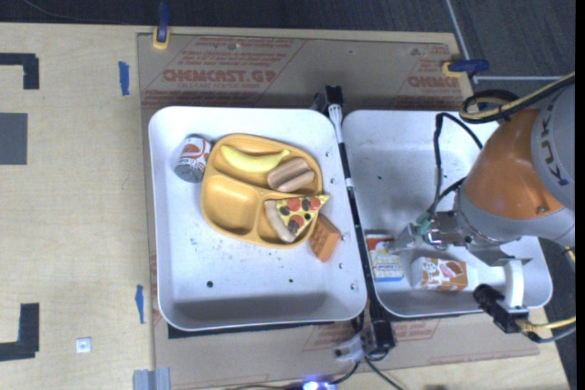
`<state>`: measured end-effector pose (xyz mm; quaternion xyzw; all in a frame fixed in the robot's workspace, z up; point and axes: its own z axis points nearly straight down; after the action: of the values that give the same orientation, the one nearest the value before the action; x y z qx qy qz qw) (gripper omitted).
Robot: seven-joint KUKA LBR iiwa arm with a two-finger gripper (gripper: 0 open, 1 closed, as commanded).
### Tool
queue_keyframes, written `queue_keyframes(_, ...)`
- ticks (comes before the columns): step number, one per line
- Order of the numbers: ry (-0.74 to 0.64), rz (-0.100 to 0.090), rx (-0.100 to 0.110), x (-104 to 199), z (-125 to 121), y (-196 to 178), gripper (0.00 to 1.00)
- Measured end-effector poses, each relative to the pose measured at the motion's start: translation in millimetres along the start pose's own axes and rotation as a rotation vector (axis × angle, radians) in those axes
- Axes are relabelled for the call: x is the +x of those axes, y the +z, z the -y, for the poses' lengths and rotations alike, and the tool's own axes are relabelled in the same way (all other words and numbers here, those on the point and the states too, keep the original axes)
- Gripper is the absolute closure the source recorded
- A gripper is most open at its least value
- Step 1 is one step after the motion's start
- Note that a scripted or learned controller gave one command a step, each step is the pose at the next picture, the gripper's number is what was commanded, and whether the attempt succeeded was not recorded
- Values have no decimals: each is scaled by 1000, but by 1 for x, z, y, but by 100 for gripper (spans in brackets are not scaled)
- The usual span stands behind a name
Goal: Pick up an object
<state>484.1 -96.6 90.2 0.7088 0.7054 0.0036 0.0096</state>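
Note:
In the right bin [393,160], a small white carton with a red top [385,258] lies near the front left corner. Beside it on the right lies a white and orange packet [442,274]. My gripper [424,233] hangs low over the bin, just above and between these two items, with the orange and grey wrist [512,183] behind it to the right. Nothing is visibly held. In the left bin [183,269] a yellow divided tray [228,196] carries a banana, a sausage and a pizza slice.
A small can [191,157] lies on its side at the tray's upper left. A brown cracker-like piece [324,240] rests by the tray's lower right corner. Black cables [498,105] loop behind the arm. The bins' shared wall [352,205] runs between them.

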Motion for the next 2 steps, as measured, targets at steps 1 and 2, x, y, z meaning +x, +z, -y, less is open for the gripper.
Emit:
queue_keyframes(1,2,5,-6,-2,-1,-11,100)
queue_keyframes(2,3,6,-6,-3,-1,-11,0)
